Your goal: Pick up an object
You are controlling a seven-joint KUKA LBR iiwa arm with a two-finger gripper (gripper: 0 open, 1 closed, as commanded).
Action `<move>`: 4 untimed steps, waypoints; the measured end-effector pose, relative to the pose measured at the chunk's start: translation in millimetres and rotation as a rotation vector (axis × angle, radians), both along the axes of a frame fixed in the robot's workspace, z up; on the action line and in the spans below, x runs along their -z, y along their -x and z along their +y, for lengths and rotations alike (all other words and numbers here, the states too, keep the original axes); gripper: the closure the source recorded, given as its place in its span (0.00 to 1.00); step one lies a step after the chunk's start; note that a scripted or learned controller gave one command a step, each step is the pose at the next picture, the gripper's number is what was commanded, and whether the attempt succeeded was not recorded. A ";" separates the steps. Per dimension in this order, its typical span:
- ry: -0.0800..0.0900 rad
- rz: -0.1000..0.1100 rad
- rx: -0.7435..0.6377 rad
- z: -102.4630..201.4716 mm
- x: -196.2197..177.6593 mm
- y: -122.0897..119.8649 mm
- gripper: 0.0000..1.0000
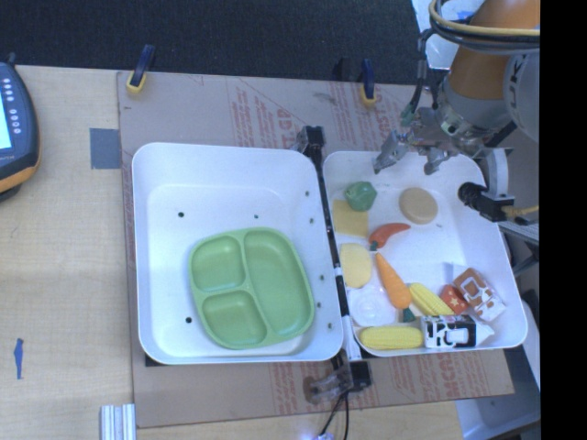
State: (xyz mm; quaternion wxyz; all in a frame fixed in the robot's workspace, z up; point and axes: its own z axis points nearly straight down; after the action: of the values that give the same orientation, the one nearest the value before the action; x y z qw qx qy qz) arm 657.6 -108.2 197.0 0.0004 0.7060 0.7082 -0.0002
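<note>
Pale wooden bench top (64, 273) under even, bright light, overlaid with a brown cardboard sheet (229, 108) printed in faded red. Held down along the far edge by two clamps, a yellow-tipped one (139, 70) and a blue one (367, 82). Dark carpeted floor (229, 12) beyond. Grey tape square (105, 148) left of the sheet. Handheld control pendant (14, 126) at the left edge.

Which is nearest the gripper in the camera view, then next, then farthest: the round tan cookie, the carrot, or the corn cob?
From the gripper:
1. Round tan cookie, just below it, near the bin's top.
2. Carrot, mid-bin.
3. Corn cob, at the bottom edge.
</note>
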 end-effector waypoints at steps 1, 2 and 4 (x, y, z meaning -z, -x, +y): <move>-0.002 0.013 0.002 -46.5 73.3 85.3 0.00; 0.003 -0.004 -0.004 -64.9 103.2 6.4 0.00; 0.003 -0.006 0.001 -104.8 -17.7 0.3 0.00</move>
State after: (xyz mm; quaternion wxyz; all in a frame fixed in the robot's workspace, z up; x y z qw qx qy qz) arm 657.2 -213.0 214.7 0.0034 0.7064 0.7078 0.0009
